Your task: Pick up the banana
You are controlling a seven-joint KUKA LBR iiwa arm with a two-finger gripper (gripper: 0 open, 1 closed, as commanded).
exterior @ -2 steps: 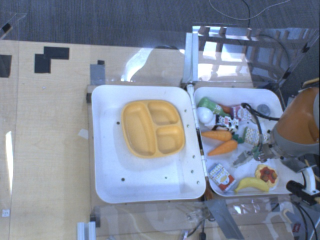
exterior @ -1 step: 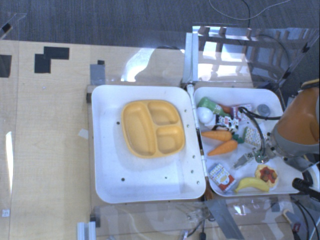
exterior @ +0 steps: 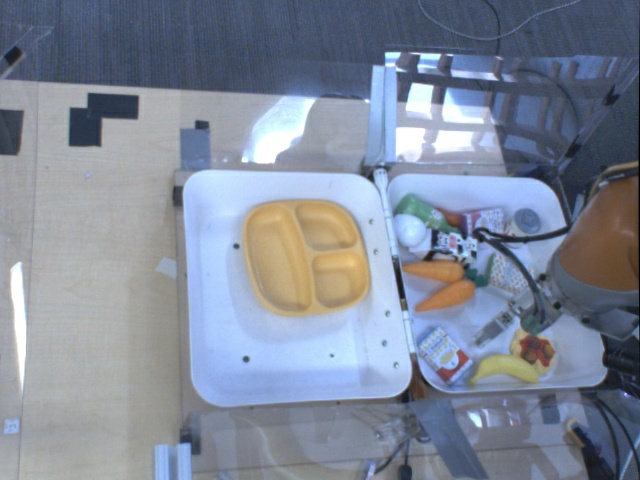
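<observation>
Starting from the left bin (exterior: 210, 298), where a yellow divided plate (exterior: 305, 256) is seen, the banana (exterior: 505, 369) is found at the right bin's (exterior: 590, 373) front edge, just below the gripper (exterior: 497, 325), whose opening cannot be judged.

Both bins (exterior: 215, 368) are plain white. The 3-compartment tray (exterior: 305, 256) is a mustardy yellow, banana (exterior: 506, 369) is brighter yellow, 2 carrots (exterior: 440, 282) are orange. The arm (exterior: 600, 253) is grey with an orange band, and the bench (exterior: 90, 268) is light wood.
</observation>
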